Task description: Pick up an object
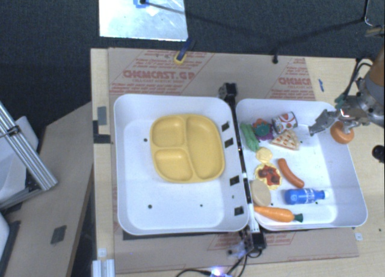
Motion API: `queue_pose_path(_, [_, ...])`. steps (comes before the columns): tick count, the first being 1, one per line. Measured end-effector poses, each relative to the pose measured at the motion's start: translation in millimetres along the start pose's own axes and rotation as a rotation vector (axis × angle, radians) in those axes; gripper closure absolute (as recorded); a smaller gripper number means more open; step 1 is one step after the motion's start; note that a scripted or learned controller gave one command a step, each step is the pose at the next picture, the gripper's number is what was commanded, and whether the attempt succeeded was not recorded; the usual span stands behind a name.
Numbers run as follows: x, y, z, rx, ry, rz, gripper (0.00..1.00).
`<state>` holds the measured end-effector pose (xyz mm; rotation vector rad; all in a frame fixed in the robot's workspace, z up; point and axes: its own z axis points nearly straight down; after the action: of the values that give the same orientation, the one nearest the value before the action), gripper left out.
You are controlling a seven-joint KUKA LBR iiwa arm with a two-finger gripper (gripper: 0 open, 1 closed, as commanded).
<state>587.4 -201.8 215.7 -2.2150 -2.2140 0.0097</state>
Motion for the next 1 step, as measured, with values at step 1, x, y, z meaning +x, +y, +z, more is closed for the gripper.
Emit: queue_pose_path(1, [0.7, 2.7, -7.8, -0.013, -0.003, -0.004, 0.00])
